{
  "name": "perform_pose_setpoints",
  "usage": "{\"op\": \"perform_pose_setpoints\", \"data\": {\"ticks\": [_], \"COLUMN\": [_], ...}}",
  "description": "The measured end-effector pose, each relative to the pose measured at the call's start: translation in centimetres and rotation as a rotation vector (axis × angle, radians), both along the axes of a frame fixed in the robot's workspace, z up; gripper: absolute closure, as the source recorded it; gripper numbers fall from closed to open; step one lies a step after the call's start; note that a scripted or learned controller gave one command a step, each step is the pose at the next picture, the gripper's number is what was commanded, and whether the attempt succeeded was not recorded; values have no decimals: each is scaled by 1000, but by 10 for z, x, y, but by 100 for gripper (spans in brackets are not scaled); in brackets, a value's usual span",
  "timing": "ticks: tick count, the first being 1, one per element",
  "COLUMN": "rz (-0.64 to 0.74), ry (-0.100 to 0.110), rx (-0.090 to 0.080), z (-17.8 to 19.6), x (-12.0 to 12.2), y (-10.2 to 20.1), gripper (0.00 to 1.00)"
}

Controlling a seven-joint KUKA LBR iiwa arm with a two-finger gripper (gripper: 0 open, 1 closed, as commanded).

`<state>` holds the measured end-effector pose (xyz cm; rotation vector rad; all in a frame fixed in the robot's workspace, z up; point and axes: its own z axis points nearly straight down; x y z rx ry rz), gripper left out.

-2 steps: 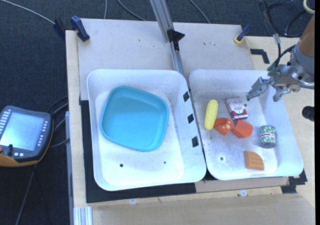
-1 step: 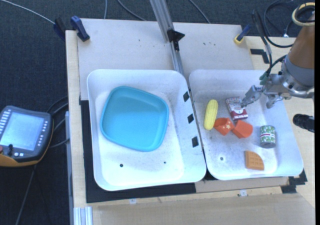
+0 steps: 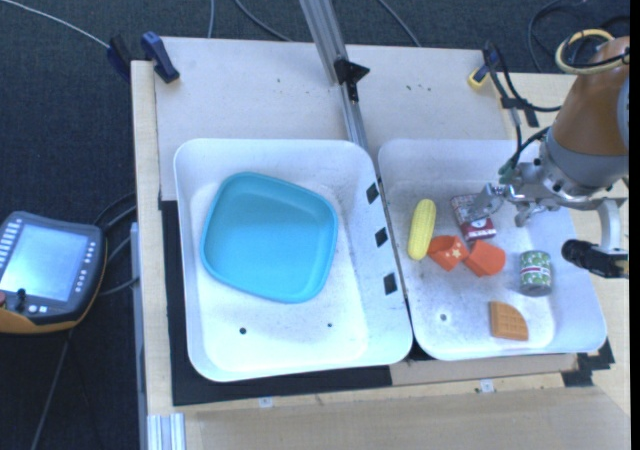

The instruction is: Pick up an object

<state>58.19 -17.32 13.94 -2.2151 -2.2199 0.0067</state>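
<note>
Two white bins on the bench: left bin [image 3: 200, 338] holds a blue plate [image 3: 270, 235], lying flat w/ a slight tilt, roughly centre. Right bin [image 3: 440, 333] holds the small stuff: yellow corn cob [image 3: 422, 228] upright-ish near the bin's left wall, a red and silver packet [image 3: 474, 218] just right of it, two orange-red blocks [image 3: 467, 255] touching each other below the packet, a green-labelled can [image 3: 535, 271] to the right of the blocks, and an orange waffle-like wedge [image 3: 508, 320] near the front edge, apart from the rest. Arm [image 3: 590, 123] enters from the right, cut off by the frame edge, so only its lower section & wrist show. Gripper [image 3: 505, 190] sits low over the right bin's upper part, its metal tip right beside or touching the packet's top-right corner; can't tell which. The tip is small, blurry & partly lost against the wrist hardware, so can't tell if the claw is released or clenched, and nothing is clearly seen between its tips. Packet label too small to read. A dark part [image 3: 595, 258] hangs off the wrist over the bin's right wall; shape hard to make out. Grey handheld pendant [image 3: 45, 268] lies on the floor at left, screen washed out. A slanted metal rail [image 3: 325, 33] crosses the back of the bench btw the bins, top cut off.
</note>
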Motion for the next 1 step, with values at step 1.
{"op": "perform_pose_setpoints", "data": {"ticks": [1], "rz": [0], "ry": [0], "rx": [0], "z": [-48], "x": [-1], "y": [1], "gripper": [0]}}
